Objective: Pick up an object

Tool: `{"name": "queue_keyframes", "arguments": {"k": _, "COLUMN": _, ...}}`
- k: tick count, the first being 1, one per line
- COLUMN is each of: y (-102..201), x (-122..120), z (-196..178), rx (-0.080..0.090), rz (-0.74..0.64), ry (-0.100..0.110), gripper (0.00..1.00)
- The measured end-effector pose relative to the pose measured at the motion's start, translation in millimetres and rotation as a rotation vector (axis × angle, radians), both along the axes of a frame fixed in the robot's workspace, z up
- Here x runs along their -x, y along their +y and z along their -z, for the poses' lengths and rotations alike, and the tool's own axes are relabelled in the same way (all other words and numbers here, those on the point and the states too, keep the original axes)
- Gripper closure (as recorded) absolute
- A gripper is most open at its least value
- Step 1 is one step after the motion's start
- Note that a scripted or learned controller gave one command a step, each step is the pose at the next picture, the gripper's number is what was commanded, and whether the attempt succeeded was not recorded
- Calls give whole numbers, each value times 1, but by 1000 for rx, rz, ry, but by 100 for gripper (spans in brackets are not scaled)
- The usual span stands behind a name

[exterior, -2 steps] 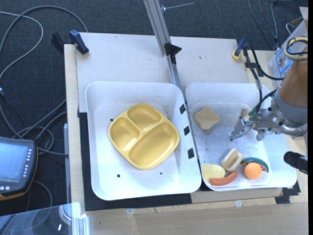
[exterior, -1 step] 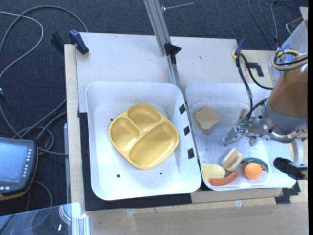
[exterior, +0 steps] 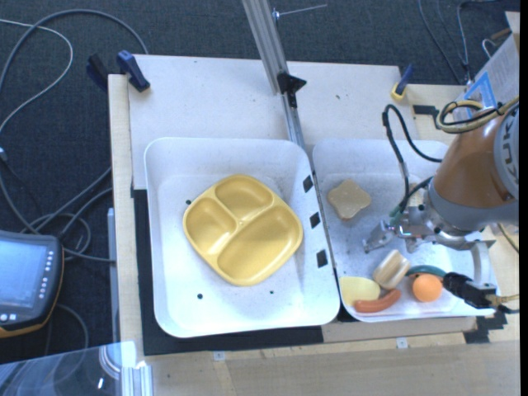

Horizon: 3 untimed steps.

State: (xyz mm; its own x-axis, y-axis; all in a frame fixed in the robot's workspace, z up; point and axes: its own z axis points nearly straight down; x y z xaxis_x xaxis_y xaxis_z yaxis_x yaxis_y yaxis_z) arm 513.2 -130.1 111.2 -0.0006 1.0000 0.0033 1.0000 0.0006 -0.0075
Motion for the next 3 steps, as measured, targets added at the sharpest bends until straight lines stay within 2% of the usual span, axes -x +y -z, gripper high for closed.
{"name": "queue_keyframes", "arguments": {"k": 1, "y": 0, "x": -2, "z": -14, "rx": 1, "rz": 0, "ry": -8, "gripper": 100}}
{"name": "queue_keyframes", "arguments": {"k": 3, "y": -2, "x": 12, "z": -112, "rx": 5, "rz": -1, "ry": -14, "gripper": 100}}
